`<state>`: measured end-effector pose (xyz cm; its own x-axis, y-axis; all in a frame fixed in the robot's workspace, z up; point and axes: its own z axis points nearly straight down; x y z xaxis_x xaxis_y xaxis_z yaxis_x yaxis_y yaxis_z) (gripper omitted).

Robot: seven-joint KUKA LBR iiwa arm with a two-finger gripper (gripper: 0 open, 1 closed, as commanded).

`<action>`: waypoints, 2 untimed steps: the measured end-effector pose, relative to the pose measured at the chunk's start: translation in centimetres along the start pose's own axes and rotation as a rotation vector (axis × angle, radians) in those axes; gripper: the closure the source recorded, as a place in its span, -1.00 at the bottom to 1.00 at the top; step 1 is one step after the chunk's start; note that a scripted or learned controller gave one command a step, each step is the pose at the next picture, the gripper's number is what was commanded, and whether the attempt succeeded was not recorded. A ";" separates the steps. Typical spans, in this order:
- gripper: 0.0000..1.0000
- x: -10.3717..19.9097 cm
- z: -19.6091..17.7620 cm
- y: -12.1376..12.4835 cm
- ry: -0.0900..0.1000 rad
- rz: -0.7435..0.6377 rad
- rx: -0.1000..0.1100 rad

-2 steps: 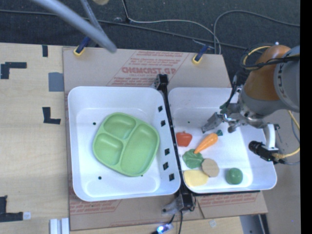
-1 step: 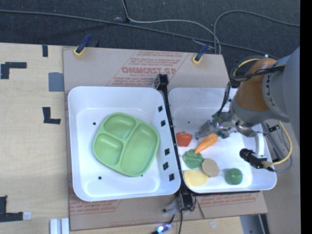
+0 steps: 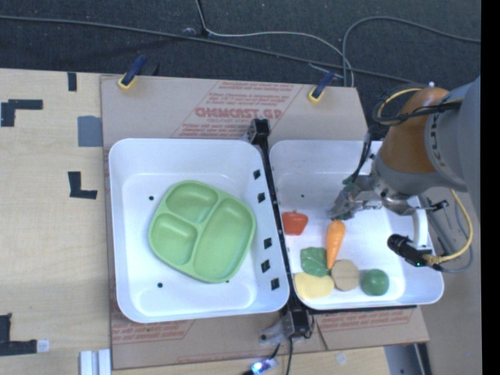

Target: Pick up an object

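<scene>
In the right bin (image 3: 312, 158) lie several toy foods: an orange carrot (image 3: 335, 242), a red-orange piece (image 3: 294, 223), a green leafy piece (image 3: 313, 260), a tan round piece (image 3: 344, 276), a yellow piece (image 3: 314, 286) and a green ball (image 3: 374, 281). My gripper (image 3: 344, 206) hangs low in this bin, just above the carrot's top end. Its fingers look close together with nothing visibly between them.
The left bin (image 3: 125, 170) holds a green divided plate (image 3: 203, 230). A black divider (image 3: 266, 201) separates the two bins. The arm's grey body and orange band (image 3: 410, 143) cover the right bin's far right corner, with cables looping beside it.
</scene>
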<state>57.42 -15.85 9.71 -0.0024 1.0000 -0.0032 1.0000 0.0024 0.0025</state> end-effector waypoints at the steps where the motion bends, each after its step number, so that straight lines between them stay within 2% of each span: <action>1: 1.00 -0.5 -4.7 -0.6 0.002 0.002 0.000; 2: 1.00 -1.4 -10.5 -0.6 0.001 0.002 -0.001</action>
<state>56.79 -17.24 20.24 -0.0007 1.0000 -0.0017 1.0000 0.0008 0.0039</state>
